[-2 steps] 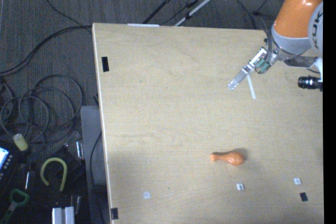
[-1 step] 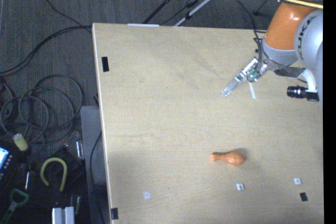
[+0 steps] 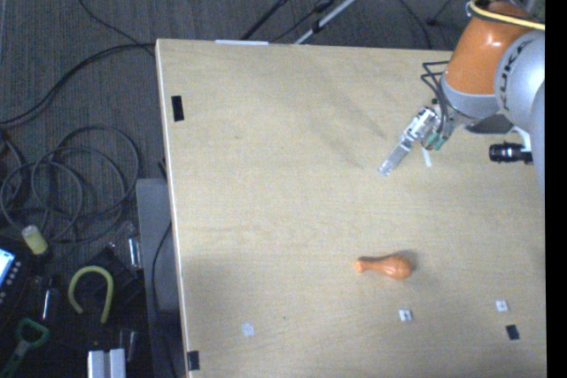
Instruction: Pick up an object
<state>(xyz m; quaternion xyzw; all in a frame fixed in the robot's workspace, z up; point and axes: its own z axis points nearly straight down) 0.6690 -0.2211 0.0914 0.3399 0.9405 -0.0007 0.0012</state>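
One orange object (image 3: 386, 266) lay on the tan bench (image 3: 266, 190), in the lower right part of the surface; it was pear-shaped, with a round bulb toward the right and a narrow neck pointing left, and it rested flat with nothing touching it. Three small grey markers sat on the bench near the lower edge: one (image 3: 247, 329) at lower left, one (image 3: 405, 314) just below the orange object, and one (image 3: 501, 306) farther right. Three small black tabs were also present: one (image 3: 177, 108) near the left edge, one (image 3: 193, 359) at the lower left corner, and one (image 3: 512, 332) at lower right. One arm (image 3: 492, 57) entered from the right, its orange band uppermost and the grey wrist below it. One gripper (image 3: 390, 165) extended from the wrist down and to the left at a slant, its tip over bare bench above the orange object and well apart from it. The gripper held nothing; whether it stood open or closed could not be told at this resolution. On the floor left of the bench lay looped black cables (image 3: 71, 181), one green U-shaped part (image 3: 91, 289) and one small yellow cylinder (image 3: 34, 238).
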